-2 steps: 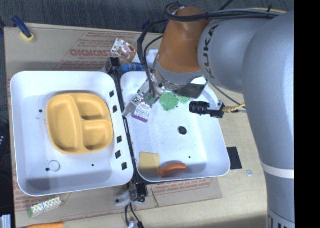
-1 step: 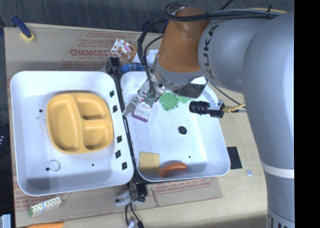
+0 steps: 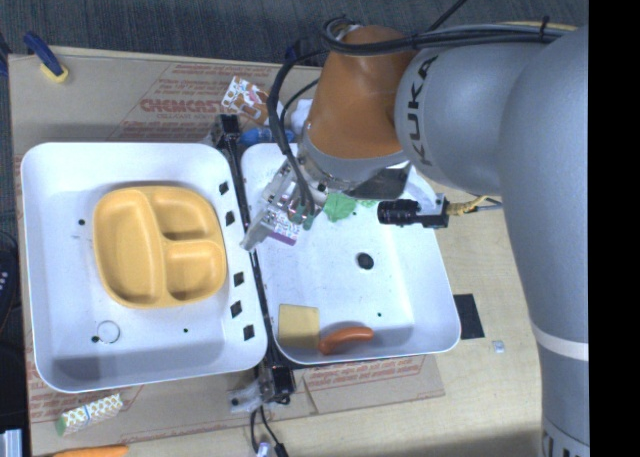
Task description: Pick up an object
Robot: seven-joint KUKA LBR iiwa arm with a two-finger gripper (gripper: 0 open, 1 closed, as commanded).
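Grey KUKA arm (image 3: 500,95) looms closest, orange band (image 3: 355,90) above wrist, over right bin (image 3: 425,280). Gripper (image 3: 275,215) low at that bin's left edge, by the divider between bins; a small purple-and-white item sits at its tip, cannot tell if fingers are spread or clenched on it. Green object (image 3: 340,207) just beside gripper, partly under wrist. Tan block (image 3: 298,324) and orange sausage-shaped piece (image 3: 345,338) lie at bin's front wall, touching. Left bin (image 3: 50,245) holds yellow divided tray (image 3: 160,243). Table (image 3: 480,275) beneath.
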